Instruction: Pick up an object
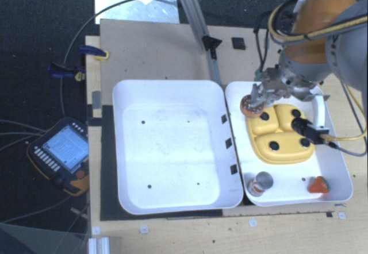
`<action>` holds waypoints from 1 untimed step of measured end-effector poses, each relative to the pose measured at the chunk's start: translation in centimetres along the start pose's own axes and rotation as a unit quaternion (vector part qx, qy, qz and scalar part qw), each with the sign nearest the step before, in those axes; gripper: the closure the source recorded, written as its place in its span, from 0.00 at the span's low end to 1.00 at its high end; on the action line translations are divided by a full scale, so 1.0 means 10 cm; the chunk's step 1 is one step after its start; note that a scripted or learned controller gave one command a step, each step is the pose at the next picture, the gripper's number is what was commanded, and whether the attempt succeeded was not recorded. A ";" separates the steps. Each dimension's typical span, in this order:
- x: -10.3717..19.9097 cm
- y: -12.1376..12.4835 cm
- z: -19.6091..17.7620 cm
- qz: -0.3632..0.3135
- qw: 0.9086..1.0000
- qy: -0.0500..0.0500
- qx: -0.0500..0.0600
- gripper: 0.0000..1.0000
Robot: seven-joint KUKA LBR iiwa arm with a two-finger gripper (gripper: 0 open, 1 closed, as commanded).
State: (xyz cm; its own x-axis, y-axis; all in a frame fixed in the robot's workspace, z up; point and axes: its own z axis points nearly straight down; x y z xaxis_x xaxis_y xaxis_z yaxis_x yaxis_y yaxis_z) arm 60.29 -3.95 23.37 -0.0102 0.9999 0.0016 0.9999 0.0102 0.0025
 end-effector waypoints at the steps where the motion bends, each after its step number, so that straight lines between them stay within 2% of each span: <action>1: 0.49 0.09 -0.04 0.001 1.000 0.000 0.000 1.00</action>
State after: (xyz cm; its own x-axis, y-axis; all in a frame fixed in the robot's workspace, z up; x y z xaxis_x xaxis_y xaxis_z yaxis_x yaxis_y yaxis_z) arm 61.15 0.92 23.78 -0.0092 1.0000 0.0014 1.0000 0.0092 0.0031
